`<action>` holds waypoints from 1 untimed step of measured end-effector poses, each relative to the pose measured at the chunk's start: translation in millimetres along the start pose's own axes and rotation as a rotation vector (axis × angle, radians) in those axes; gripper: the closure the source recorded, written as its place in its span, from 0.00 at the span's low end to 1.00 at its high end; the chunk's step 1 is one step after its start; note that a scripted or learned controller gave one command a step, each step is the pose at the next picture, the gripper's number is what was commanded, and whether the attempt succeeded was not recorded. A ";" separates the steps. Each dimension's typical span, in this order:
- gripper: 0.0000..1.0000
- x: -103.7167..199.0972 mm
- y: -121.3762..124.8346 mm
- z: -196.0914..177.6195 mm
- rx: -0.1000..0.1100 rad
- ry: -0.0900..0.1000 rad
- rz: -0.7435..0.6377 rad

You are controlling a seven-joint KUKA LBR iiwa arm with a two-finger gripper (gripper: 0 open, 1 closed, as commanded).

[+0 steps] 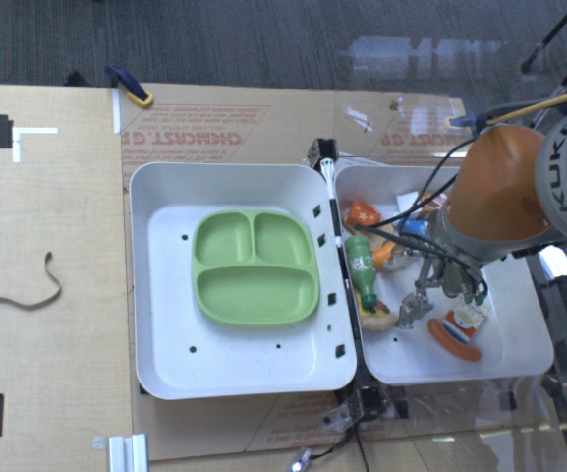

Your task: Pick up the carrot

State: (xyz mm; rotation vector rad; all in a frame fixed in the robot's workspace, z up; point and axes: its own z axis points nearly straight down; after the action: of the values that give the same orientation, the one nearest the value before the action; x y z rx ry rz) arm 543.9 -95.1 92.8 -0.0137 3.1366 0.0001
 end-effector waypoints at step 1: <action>0.00 -53.9 -19.1 -0.2 0.002 0.000 0.479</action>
State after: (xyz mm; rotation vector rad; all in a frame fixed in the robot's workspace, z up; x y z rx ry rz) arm 598.0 -113.7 93.3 0.7304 3.0503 -0.0005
